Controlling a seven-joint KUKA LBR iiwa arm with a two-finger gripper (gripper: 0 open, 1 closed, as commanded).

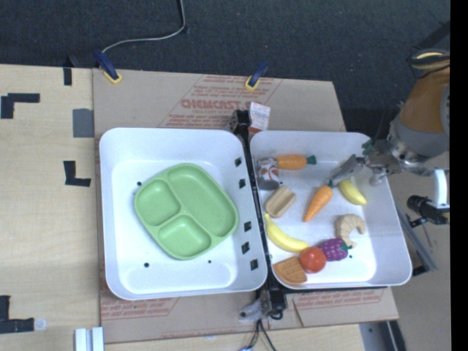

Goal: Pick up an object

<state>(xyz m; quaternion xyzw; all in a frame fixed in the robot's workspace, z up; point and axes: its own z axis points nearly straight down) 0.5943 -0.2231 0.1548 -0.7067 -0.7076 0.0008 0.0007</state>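
The right bin (387,265) holds several toy foods: a small yellow banana (353,192), an orange carrot (316,202), a second carrot with a green top (293,162), a bread roll (280,201), a long banana (284,236), a croissant (350,225), purple grapes (333,249) and a red tomato (312,259). My gripper (357,175) hangs at the bin's right side, just above the small banana. Its fingers are spread open, one slanting left toward the carrot's top. Nothing is between them.
The left bin (117,269) holds a green divided plate (186,210). A red and white packet (267,171) and a tan wafer (289,271) lie by the divider wall. The arm's grey wrist (420,134) stands over the right bin's rim.
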